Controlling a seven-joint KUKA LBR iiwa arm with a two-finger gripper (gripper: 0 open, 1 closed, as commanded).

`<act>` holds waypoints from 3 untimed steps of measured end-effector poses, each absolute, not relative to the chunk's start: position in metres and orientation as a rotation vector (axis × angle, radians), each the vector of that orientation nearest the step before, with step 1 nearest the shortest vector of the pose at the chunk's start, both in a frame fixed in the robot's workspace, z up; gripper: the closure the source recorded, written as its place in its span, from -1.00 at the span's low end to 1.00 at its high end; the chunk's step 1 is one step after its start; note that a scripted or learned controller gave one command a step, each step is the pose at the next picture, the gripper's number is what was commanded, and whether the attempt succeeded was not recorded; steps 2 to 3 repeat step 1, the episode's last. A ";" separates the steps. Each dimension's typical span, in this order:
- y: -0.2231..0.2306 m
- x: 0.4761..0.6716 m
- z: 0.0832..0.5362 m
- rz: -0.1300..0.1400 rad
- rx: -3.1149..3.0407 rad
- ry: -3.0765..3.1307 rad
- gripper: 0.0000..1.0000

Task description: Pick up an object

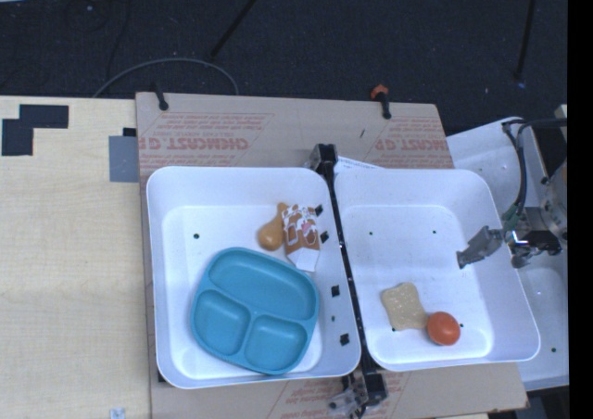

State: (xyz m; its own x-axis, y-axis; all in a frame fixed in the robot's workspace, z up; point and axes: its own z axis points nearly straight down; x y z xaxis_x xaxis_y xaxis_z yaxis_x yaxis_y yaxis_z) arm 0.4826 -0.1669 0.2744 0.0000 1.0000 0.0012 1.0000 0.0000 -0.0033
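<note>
The gripper (482, 247) hangs over the right side of the right bin (468, 187); whether its jaws are wide or narrow I cannot tell. The orange ball (444, 328) lies near it, touching the beige slice (403, 306), so a straight descent on the ball alone seems best.

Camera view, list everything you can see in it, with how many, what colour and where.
Bins: two, white, side by side on the bench.
Divided plate: one, blue, left bin, near side.
Pear-shaped toy: one, orange-tan, left bin, above the plate.
Small packet: one, brown and white, touching the pear-shaped toy, beside the divider.
Flat slice: one, beige, right bin, near side.
Ball: one, orange-red, right of the slice, touching it.
Gripper: one, grey, over the right bin's right side.
</note>
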 end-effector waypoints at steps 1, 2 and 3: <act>-0.170 0.479 0.211 0.006 -2.216 -2.214 -1.00; -0.170 0.479 0.211 0.006 -2.216 -2.214 -1.00; -0.170 0.479 0.211 0.006 -2.216 -2.214 -1.00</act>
